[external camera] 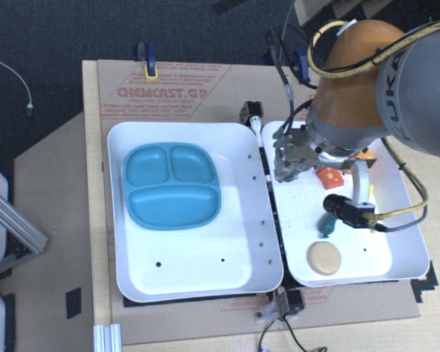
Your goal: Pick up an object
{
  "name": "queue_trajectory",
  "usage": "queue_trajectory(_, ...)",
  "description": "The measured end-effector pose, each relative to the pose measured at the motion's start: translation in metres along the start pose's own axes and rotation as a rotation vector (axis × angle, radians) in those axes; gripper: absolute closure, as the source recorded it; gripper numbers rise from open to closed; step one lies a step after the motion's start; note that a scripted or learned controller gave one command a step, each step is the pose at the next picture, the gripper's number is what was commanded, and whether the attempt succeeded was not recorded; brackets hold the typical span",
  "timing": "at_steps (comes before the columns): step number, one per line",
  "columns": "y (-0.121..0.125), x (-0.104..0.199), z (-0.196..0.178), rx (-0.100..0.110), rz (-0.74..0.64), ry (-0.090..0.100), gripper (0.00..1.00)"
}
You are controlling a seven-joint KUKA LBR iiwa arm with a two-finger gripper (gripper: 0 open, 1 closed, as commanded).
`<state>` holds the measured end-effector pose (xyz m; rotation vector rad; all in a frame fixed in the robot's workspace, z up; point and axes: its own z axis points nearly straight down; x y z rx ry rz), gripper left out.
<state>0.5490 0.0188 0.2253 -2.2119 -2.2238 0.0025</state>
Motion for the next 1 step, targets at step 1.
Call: queue_trajectory(1, -0.0164, 0.0523, 0.0113, 0.0, 0.0, 0.0, 1.0)
